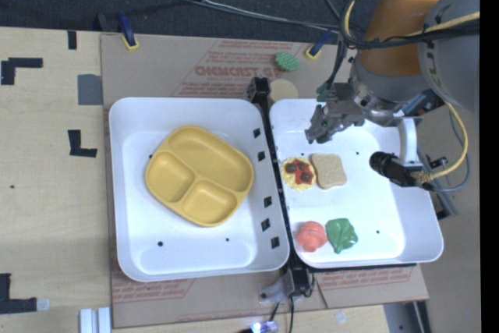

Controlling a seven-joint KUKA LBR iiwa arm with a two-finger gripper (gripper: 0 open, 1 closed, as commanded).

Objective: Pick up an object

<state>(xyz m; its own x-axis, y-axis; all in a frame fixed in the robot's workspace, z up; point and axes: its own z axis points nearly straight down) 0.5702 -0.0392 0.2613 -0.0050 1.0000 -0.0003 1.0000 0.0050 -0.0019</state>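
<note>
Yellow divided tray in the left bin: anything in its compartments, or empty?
Empty. All three compartments of the yellow tray show bare yellow; the food pieces lie in the right bin.

tool (319, 133) above right bin (390, 246), food toys

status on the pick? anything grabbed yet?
Done: nothing lifted. The toast slice, pizza piece, red item and green item all lie on the right bin floor. In hand: the hand hovers above the toast, with nothing visible in it. Left: descend, grasp, lift.
</note>
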